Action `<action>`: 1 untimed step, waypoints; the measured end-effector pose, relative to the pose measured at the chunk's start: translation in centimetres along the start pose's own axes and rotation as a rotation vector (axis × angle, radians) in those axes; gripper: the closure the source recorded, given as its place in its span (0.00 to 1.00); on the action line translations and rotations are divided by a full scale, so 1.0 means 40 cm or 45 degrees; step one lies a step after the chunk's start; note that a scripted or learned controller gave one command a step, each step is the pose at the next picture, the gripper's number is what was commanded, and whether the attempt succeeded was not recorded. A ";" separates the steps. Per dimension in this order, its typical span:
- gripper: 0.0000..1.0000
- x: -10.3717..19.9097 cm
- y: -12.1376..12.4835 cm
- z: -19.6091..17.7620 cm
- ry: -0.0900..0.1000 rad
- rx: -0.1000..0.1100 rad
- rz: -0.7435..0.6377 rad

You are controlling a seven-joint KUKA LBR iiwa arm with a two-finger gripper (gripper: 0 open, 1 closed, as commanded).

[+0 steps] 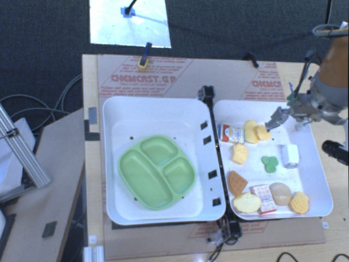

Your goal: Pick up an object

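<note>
From the fixed overhead camera, the grey KUKA arm with its orange band (334, 64) reaches in from three o'clock, and its two-finger gripper (277, 117) hangs over the far part of the right shallow white bin (322, 168). The fingers are too small and blurred here to tell whether they are parted or pressed together, and nothing can be seen held between them.

The likeliest target, a small pale-yellow rounded toy food piece (252, 131) with an orange-yellow chunk (263, 132) touching it, lies just beside the gripper tip toward seven o'clock. This pair runs roughly nine-to-three, so the jaws would probably need to straddle it across that line. A red-and-white packet (230, 134) sits at nine o'clock of it, near the bin's left wall.

The left white bin (117, 146) carries a green divided plastic tray (157, 171).
</note>
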State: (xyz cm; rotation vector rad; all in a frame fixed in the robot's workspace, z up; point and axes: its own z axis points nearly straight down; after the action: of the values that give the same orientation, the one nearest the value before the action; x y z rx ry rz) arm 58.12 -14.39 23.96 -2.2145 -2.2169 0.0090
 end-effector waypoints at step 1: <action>0.00 0.001 0.005 -0.014 -0.003 -0.013 -0.003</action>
State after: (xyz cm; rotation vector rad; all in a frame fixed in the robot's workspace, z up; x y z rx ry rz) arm 58.32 -14.36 24.50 -2.2178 -2.2256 0.0002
